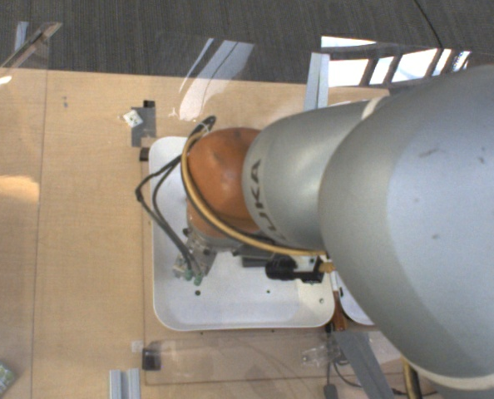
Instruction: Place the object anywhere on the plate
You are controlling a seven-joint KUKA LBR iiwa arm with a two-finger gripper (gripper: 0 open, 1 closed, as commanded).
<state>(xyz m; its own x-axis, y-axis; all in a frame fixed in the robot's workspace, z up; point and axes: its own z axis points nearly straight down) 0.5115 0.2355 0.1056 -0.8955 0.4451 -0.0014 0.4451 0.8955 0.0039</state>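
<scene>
Reaching in from the right, the arm (397, 223) hung low over the left white bin (230, 310), probably working at the bin floor. That would explain why the orange band (218, 181) and cables (160, 210) covered most of it. The gripper (190, 271) sat near the bin's left side, and whether it was released or clenched could not be told. The object was hidden, likely under the arm. A pale curved edge (353, 307) at the bin's right rim may have been the plate. The arm read "UKA", and the small bracket tag (131, 118) was unreadable.

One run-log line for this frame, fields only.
arm: over left bin | gripper: low in bin, fingers unclear | object: not identified | plate: not identified | placement: unconfirmed
</scene>
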